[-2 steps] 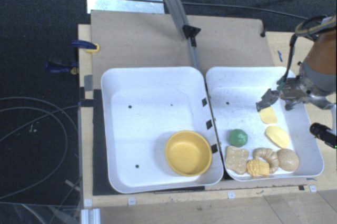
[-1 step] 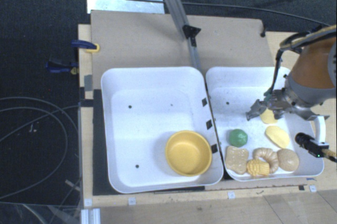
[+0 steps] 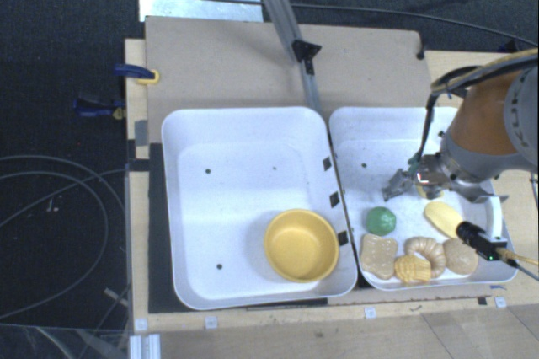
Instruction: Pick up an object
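Item: bench with two shallow white bins side by side, taken against the right bin (image 3: 370, 138) as landmark. Left of it stands the left bin (image 3: 202, 147), holding one yellow bowl (image 3: 301, 243) upright in the corner nearest the shared wall. Contents of the right bin, all gathered along its near edge: a green ball (image 3: 381, 221) toward the inner wall; a pale cracker-shaped piece (image 3: 378, 255) just in front of the ball; a yellow corn-like piece (image 3: 412, 269) beside that; a tan twisted pastry piece (image 3: 424, 249) touching the corn; a beige rounded piece (image 3: 461, 256) at the outer end; a yellow banana-shaped piece (image 3: 441, 217) lying slantwise behind them. The far half of the bin floor is bare. Arm: grey with orange band, entering over the right bin's outer wall. Gripper (image 3: 410, 180) hangs over the bin's middle, its fingers apparently spread, with nothing seen between them. Governing relation: the green ball lies just beside the fingertips, toward the near edge and slightly toward the inner wall; being round, it offers no long axis to align with. The banana-shaped piece lies about as close on the outer side, its long axis running diagonally from inner-far to outer-near. Judgement: no object yet taken; the ball looks the likelier target, needing a short shift and descent.
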